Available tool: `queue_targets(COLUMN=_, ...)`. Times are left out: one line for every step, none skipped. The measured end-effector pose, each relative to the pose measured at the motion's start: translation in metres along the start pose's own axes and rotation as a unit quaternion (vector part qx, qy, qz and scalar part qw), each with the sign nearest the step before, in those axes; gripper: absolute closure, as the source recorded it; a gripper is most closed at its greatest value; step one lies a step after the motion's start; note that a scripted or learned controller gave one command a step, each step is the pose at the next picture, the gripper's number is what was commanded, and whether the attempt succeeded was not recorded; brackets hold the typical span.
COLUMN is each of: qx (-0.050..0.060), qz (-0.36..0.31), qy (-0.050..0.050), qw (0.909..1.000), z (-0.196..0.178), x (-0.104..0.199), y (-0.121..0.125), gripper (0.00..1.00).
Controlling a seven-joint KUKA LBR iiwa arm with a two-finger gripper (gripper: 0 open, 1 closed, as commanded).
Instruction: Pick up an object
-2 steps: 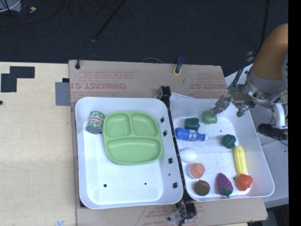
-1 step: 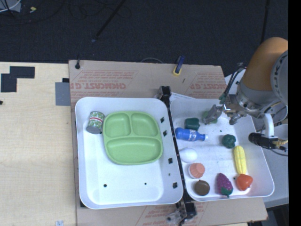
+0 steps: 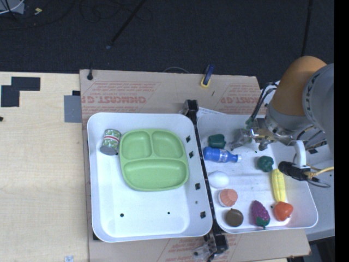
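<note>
Two shallow white bins sit side by side on the bench. The left bin (image 3: 103,212) holds a green three-compartment plastic tray (image 3: 154,160) near its middle and a small green-labelled tin can (image 3: 110,141) lying toward its upper-left corner, just beside the tray.

The right bin (image 3: 311,212) carries the clutter. A blue plastic bottle with a white cap (image 3: 221,156) lies on its side against the left wall. A dark green pepper-like toy (image 3: 216,141) sits just above the bottle, a white egg (image 3: 219,179) just below. Along the bottom edge: a round pink-orange piece (image 3: 228,196), a brown round piece (image 3: 234,218), a purple grape-like toy (image 3: 260,213), an orange-red toy (image 3: 282,210). A yellow corn cob (image 3: 278,185) stands near the right side, with a small dark green lump (image 3: 265,163) just above it.

The gripper (image 3: 246,138) hangs over the upper middle of the right bin, well right of the bottle; it is small and cluttered here, so I cannot tell its opening, and nothing visible sits in it.

Likeliest target: the bottle, nearest the tool. Judged light, stiff and smooth, prone to rolling. Best taken across the body at mid-length, jaws square to its long axis.
</note>
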State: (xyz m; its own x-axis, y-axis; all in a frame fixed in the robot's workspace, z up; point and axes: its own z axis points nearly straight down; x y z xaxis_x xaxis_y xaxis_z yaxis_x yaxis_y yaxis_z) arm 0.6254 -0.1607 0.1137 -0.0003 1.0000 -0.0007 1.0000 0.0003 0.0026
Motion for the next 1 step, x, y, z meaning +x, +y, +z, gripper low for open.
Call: queue_targets(qx=0.003, qz=-0.002, qy=0.001, qw=1.0000, z=0.0272, x=0.0026, y=0.0003, gripper=0.00)
